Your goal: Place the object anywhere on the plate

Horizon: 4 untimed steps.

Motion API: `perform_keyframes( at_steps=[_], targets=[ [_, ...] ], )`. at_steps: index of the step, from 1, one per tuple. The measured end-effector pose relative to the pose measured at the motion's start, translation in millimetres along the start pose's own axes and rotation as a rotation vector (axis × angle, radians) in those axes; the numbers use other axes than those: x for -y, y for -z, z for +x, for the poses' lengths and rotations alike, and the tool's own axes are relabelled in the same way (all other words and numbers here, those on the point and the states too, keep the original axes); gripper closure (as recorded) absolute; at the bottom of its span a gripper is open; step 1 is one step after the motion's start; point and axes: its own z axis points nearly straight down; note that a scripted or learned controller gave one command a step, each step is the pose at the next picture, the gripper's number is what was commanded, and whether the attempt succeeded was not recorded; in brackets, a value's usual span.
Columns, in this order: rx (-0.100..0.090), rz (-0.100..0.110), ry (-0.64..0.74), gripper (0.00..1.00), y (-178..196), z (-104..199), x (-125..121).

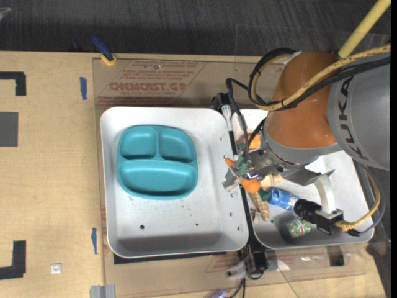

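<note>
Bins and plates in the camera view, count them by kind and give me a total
White bins: 2, the left bin and the right bin
Teal divided plates: 1, the plate in the left bin
Total: 3

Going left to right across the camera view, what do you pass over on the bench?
Blue tape strip → left white bin holding the teal divided plate → gripper at the wall between the bins → blue object in the right bin → grey arm.

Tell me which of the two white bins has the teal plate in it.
The left bin. The teal plate lies in its upper half; the right bin holds small loose objects under the arm.
</note>
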Motion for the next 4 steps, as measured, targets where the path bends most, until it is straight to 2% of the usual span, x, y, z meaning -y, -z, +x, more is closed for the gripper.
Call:
perform_keyframes(
  at_steps=[1, 2, 3, 4],
  targets=[
    [0.003, 0.000, -0.241, 1.00, 28, -12, -33],
    [0.001, 0.002, -0.348, 1.00, 36, 47, -98],
    [0.002, 0.003, -0.417, 1.00, 30, 82, -145],
    [0.002, 0.002, -0.418, 0.00, 31, 81, -146]
  ],
)
